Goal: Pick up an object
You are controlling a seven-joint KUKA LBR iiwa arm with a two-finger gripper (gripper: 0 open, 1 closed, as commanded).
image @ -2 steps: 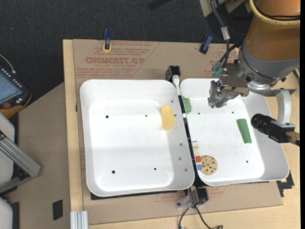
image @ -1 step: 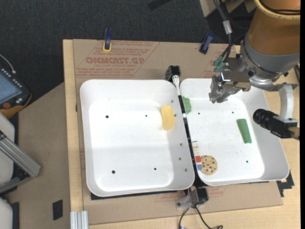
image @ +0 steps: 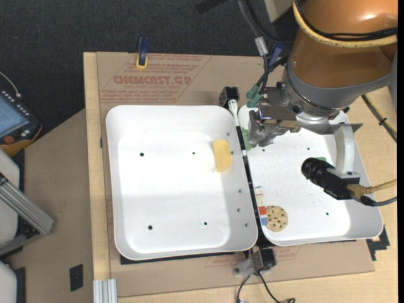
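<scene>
My hand [image: 259, 137] hovers low in the right bin [image: 353, 229] — its grip I cannot tell; next I need a target — maybe the cookie [image: 276, 218].

Dark speckled carpet floor [image: 57, 24] around a brown cardboard sheet [image: 158, 74] printed in red lettering on the bench, a blue clip [image: 143, 49] at its far edge, aluminium extrusion rail [image: 22, 204] at left, possibly a screen device [image: 12, 115] beside it.
</scene>
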